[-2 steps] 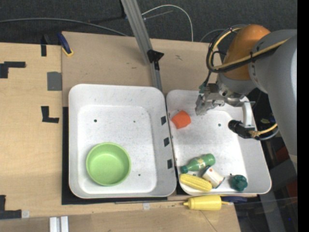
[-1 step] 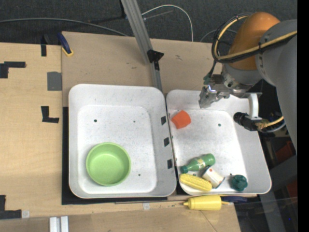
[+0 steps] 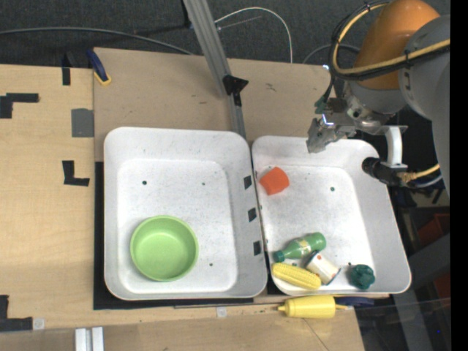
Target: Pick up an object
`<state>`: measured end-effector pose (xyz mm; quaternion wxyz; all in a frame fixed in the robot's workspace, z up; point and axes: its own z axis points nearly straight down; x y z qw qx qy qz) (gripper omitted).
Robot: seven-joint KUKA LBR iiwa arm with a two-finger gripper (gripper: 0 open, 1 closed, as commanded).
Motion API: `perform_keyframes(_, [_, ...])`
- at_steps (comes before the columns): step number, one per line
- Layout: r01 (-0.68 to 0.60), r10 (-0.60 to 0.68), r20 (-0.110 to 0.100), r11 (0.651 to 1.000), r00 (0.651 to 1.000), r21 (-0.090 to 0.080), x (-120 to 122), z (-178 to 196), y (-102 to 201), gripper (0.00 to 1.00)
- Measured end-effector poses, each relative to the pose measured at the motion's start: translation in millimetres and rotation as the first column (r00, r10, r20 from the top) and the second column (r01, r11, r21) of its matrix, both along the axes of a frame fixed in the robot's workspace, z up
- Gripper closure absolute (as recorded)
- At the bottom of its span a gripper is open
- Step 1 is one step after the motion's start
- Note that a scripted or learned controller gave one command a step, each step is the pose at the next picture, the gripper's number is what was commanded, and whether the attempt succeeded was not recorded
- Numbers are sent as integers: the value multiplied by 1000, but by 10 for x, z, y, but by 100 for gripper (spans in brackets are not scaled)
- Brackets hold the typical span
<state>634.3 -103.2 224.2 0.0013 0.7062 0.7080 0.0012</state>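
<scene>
Gripper (image 3: 319, 139) hovering over the right bin's (image 3: 380, 218) upper rim, nothing between its fingers; their spread is hard to judge.
An orange block (image 3: 274, 180) is lying upper left in that bin; a green bottle (image 3: 300, 246), lying neck toward lower left, yellow corn (image 3: 296, 276) and a dark green piece (image 3: 360, 275) are crowding its bottom edge. The left bin (image 3: 175, 148) is holding a green bowl (image 3: 164, 248).

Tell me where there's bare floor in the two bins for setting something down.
Left bin: open everywhere but the near-left corner, where the green bowl sits. Right bin: open in the middle, between the orange block and the near edge. That near edge is crowded with the green bottle, corn and a dark green piece.
</scene>
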Motion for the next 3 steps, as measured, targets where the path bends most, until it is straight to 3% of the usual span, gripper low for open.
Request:
perform_keyframes(1, [0, 0, 2, 1000, 1000, -1, 12, 534, 5, 100])
perform_keyframes(3, [-2, 2, -7, 1000, 1000, 0, -200, 396, 841, 100])
